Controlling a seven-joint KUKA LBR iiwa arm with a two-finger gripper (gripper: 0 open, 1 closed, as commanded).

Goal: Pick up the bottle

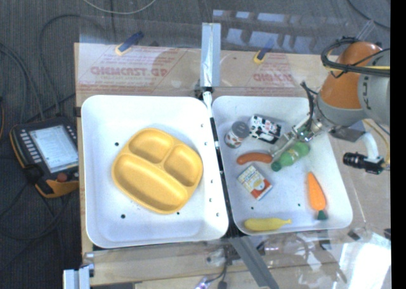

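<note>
Down in the right bin [339, 211], the hand [303, 134] sits low over the upper end of the green bottle [290, 154]. Whether the hand is spread or pinching cannot be told from this slant; the metal parts blur together just above the bottle's top. The bottle lies on its side on the bin floor, tilted, its lower end pointing toward the bin's middle. The grey arm with its orange band [347, 88] comes in from the right above the bin's edge.

Just left of the bottle lies a red sausage [254, 157], and below that a small red and white carton [255, 181]. Above the sausage a round grey tin [238, 133] stands beside a black and white box [264, 128]. An orange carrot [316, 192] lies near the bin's right wall, and a yellow banana [266, 223] rests along the front wall.

The left bin [101, 218] holds a yellow divided tray [157, 168], lying at a slant. Off the bench [95, 75] to the left, a control pendant [44, 151] with a lit screen lies on the floor.
</note>
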